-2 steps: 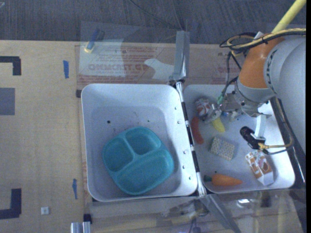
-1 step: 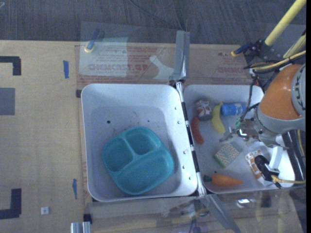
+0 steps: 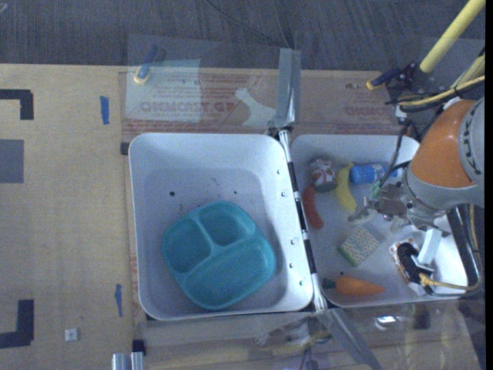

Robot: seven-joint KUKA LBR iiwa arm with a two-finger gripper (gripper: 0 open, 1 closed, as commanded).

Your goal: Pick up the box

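Over the right bin (image 3: 323,149), the gripper (image 3: 383,203) hangs just above the box (image 3: 359,245), placed to descend on it; whether it is wide or narrow, I cannot tell. A carrot (image 3: 357,287) lies below the box.

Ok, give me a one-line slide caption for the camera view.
KUKA arm's hand hovers over the right bin near a patterned box; teal divided plate sits in the left bin.
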